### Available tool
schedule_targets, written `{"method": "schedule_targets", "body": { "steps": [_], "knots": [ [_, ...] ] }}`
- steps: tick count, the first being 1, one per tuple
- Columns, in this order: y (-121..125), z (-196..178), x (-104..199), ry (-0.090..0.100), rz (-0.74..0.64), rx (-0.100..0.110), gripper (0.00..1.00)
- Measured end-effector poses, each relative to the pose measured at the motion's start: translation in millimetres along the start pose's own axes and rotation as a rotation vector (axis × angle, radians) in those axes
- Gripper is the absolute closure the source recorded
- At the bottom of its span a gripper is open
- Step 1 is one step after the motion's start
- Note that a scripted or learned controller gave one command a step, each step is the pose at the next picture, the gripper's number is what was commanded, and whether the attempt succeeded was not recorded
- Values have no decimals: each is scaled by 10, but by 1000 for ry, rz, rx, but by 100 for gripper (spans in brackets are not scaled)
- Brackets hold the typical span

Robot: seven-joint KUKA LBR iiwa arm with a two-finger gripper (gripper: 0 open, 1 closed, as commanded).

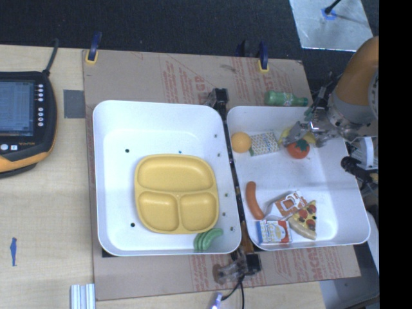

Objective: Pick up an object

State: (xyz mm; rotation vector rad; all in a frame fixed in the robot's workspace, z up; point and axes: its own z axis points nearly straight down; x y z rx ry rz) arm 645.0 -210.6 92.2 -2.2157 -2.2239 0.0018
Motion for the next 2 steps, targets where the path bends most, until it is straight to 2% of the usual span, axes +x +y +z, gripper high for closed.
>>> {"method": "schedule_targets", "body": {
  "steps": [1,2],
  "knots": [
    [-598,-544,-10,-1,1,-1,0],
    [-20,-151,187,-1,0,1,0]
  ]
}}
